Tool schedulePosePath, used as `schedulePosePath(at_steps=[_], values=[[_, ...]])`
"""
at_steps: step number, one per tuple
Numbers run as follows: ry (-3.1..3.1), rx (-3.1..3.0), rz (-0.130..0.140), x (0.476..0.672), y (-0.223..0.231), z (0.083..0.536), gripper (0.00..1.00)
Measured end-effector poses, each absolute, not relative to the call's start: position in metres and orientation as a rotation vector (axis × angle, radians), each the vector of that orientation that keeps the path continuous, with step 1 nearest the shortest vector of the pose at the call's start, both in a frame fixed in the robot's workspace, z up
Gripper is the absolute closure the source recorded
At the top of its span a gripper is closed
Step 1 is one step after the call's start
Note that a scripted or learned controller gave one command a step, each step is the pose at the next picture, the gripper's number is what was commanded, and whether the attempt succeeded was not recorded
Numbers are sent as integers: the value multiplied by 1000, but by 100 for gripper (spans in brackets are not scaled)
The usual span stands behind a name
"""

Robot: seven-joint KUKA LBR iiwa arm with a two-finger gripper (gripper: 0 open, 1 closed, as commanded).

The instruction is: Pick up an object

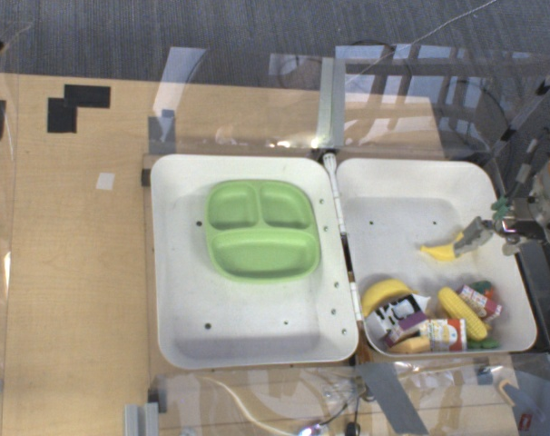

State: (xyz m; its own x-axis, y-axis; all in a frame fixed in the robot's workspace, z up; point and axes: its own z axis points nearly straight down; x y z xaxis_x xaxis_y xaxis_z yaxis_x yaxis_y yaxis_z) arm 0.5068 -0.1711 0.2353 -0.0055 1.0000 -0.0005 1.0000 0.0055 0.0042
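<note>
Jaws first, and from where I stand I cannot tell how they are set; the gripper (472, 235) reaches in from the right over the right bin (411, 184), its grey tip slanting down toward a small yellow banana-shaped piece (440, 252); the tip ends right at that piece's upper right end, and whether it touches or merely overlaps it I cannot make out; nothing is plainly seen between its tips, so I would not call the piece held. Behind the tip there is a green spot on the wrist and a pale block, and the arm (540, 175) runs off the right edge.

That yellow piece lies on the bare white floor of the right bin, toward its right side, about midway between back and front; it sits apart from the heap in the near right corner. The heap holds a larger yellow rounded toy (386, 294) at its left, a black and white item (402, 313) just beside that, a corn cob (462, 312) lying at a slant, a small red bottle (481, 300) against the cob's right side, and an orange and red packet (438, 335) along the front; they press against one another.

To the left, the left bin (180, 271) carries a green divided plate (260, 229), lying flat near its middle, with two small compartments at the back and one wide one at the front; both bins sit side by side on the wooden bench (66, 243), touching along a metal strip.
</note>
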Motion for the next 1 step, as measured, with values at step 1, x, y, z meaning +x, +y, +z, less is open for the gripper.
schedulePosePath(at_steps=[1], values=[[2344, 2083, 5, 514, -187, 255, 0]])
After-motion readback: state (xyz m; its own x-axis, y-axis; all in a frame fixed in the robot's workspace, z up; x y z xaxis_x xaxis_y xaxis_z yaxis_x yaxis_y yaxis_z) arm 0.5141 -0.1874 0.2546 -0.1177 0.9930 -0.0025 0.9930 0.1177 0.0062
